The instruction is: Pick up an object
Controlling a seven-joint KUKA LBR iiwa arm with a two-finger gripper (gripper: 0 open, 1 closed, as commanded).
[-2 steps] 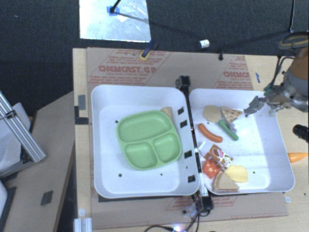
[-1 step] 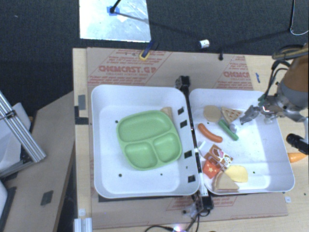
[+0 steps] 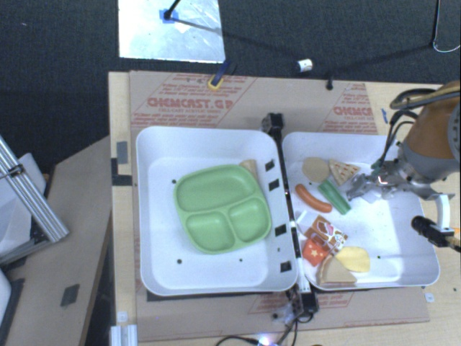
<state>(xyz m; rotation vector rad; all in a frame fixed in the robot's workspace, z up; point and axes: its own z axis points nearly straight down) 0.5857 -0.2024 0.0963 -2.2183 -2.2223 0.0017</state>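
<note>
My gripper [image 3: 358,188] hangs low in the right bin [image 3: 403,225], at its upper middle, with the arm coming in from the right. Its tip is just right of a green cylinder [image 3: 334,196] and just below a tan toast wedge [image 3: 344,171]. I cannot tell whether it touches either one. A round tan cookie [image 3: 315,169] lies left of the wedge. An orange sausage [image 3: 312,198] lies left of the cylinder. Nothing is visibly held.
At the right bin's front lie a colourful packet [image 3: 325,231], a red piece [image 3: 315,251], a yellow slice [image 3: 353,259] and a tan wedge [image 3: 335,272]. The left bin [image 3: 155,193] holds a green divided plate [image 3: 222,207] with a tan piece [image 3: 249,167] at its far edge.
</note>
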